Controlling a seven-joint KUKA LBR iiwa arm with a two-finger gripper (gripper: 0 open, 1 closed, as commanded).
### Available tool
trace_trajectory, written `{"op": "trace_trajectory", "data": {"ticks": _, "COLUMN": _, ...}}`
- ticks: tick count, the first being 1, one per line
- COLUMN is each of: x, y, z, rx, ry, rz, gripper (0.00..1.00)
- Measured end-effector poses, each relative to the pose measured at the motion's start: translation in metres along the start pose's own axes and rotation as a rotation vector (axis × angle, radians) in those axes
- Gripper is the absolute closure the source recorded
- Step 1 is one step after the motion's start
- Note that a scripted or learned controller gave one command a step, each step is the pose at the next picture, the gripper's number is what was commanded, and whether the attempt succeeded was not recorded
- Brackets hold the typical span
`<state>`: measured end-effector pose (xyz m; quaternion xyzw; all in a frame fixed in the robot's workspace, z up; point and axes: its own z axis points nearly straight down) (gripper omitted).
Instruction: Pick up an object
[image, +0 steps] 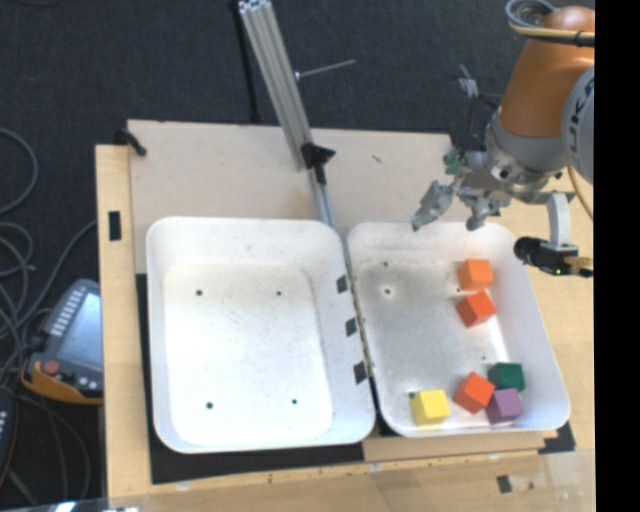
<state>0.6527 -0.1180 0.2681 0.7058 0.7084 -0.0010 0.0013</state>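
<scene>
1. Here, two shallow white bins are seen side by side on the bench (230, 160): the left bin (160, 300) and the right bin (400, 330).
2. The grey arm (545, 90), with its orange band, is seen reaching in from the upper right of the view.
3. The gripper (452, 210) is held over the far rim of the right bin, near its upper middle.
4. Its two fingers are seen spread apart, one to the left and one to the right, and nothing is seen between them.
5. Six small blocks are seen lying in the right bin, all on its right-hand half.
6. An orange block (476, 272) is placed nearest the gripper, below and slightly right of it, but apart from it.
7. A darker orange block (476, 308) is set just below the first, close beside it.
8. Near the bin's lower right corner, a green block (508, 376) is seen, with a purple block (506, 404) directly below and touching it.
9. A third orange block (473, 392) is pressed against the left side of the green and purple ones.
10. A yellow block (432, 405) is placed left of that cluster, just beside it, near the bin's front wall.
11. A slanted metal rail (285, 90) is seen rising from behind the join of the two bins.
12. A handheld controller (70, 340) is seen lying left of the bench among cables.
</scene>
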Motion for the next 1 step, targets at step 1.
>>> {"op": "trace_trajectory", "data": {"ticks": 1, "x": -0.0673, "y": -0.0438, "z": 0.059, "rx": 0.007, "ry": 0.0, "rz": 0.011, "gripper": 0.0}}
